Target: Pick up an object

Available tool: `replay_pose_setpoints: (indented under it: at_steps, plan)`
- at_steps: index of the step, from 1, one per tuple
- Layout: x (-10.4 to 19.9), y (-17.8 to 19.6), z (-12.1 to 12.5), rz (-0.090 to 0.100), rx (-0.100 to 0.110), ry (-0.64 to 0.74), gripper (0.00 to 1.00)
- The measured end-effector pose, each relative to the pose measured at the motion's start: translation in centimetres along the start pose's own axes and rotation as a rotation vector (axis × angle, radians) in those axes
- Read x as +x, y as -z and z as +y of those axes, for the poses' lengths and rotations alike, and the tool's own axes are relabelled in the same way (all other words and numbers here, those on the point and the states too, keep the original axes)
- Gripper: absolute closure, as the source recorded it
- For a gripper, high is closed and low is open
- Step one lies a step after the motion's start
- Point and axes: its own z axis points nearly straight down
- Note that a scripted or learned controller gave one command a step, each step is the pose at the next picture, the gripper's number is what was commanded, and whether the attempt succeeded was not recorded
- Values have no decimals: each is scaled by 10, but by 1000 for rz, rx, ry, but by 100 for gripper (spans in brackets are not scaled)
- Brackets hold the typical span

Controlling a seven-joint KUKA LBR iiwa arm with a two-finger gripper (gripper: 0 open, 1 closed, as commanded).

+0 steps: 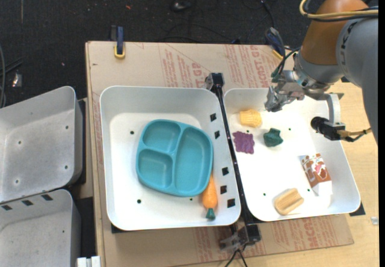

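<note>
My gripper (pixel 274 103) hangs over the far part of the right bin (pixel 346 166), just right of a yellow corn-like piece (pixel 251 118) and above a dark green toy (pixel 274 138). A purple flat piece (pixel 243 142) lies near the bin's left wall. Toward the front lie a red-and-white carton (pixel 316 173) and a tan bread-like piece (pixel 288 201). I see nothing between the fingers.
The left bin (pixel 114 139) holds a teal divided plate (pixel 175 157) and an orange carrot (pixel 209 197) at its front right. A black divider with clamps runs between the bins. White spare trays (pixel 36 139) lie at the far left.
</note>
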Motion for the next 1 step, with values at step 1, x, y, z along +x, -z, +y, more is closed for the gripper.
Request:
replay_pose_setpoints:
  at_steps: [1]
  plan:
    - [-2, 64, -1, -1, -2, 0, 100]
